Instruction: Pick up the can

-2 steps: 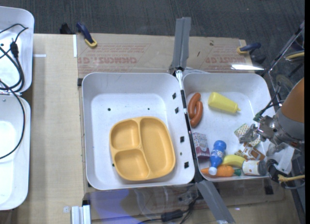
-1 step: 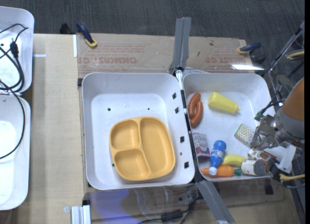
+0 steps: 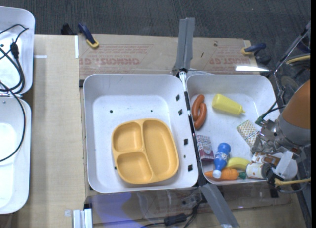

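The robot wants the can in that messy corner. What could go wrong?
1. The can lies on its side in the right bin's front corner, beside the wall, so the tool may lack room to close around it.
2. The banana and carrot lie close beside the can, so the tool might bump or grab one instead.
3. A can on its side could roll away when touched.

The gripper (image 3: 262, 149) hides part of the can (image 3: 256, 171) (label unreadable).
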